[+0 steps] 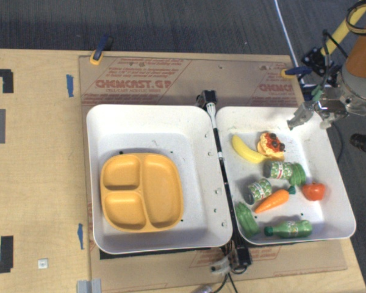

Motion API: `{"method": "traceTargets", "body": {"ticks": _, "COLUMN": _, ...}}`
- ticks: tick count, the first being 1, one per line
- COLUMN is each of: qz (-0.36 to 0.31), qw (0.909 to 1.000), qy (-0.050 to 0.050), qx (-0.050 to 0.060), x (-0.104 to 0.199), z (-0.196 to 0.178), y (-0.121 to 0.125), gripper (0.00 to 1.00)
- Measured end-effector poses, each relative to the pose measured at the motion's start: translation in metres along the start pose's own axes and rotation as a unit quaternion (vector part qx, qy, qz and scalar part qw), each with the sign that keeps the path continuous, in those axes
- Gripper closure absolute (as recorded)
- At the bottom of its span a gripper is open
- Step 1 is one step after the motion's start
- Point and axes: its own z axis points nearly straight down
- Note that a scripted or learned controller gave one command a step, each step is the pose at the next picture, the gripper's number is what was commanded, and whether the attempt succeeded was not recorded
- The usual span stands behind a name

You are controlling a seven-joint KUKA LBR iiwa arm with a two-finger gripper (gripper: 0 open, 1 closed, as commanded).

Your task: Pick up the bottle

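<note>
A green bottle (288,229) with a label lies on its side near the front rim of the right bin (338,163). Two shorter green labelled bottles lie further in, one (285,171) mid-bin and one (258,190) beside a carrot. My gripper (308,123) hovers over the bin's far right corner, well behind and apart from all three. Its two fingers stand spread, open, with nothing between them.
The right bin also holds a banana (248,151), a pizza-slice toy (271,143), a carrot (271,201), a tomato (313,191) and a green cucumber (246,218). An orange divided plate (141,191) sits in the left bin (110,127).
</note>
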Motion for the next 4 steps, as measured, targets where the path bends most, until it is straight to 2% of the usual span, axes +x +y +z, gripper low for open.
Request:
{"method": "traceTargets", "body": {"ticks": 1, "qz": 0.079, "qw": 0.9969, "qy": 0.000, "qx": 0.000, "x": 0.021, "z": 0.101, "y": -0.065, "gripper": 0.00}}
{"method": "traceTargets", "body": {"ticks": 2, "qz": -0.109, "qw": 0.9940, "qy": -0.001, "qx": -0.002, "x": 0.048, "z": 0.100, "y": -0.114, "gripper": 0.00}}
{"method": "traceTargets", "body": {"ticks": 3, "qz": -0.109, "qw": 0.9941, "qy": -0.003, "qx": -0.005, "x": 0.046, "z": 0.089, "y": -0.112, "gripper": 1.00}}
{"method": "traceTargets", "body": {"ticks": 4, "qz": -0.099, "qw": 0.9951, "qy": 0.000, "qx": 0.000, "x": 0.094, "z": -0.049, "y": -0.143, "gripper": 1.00}}
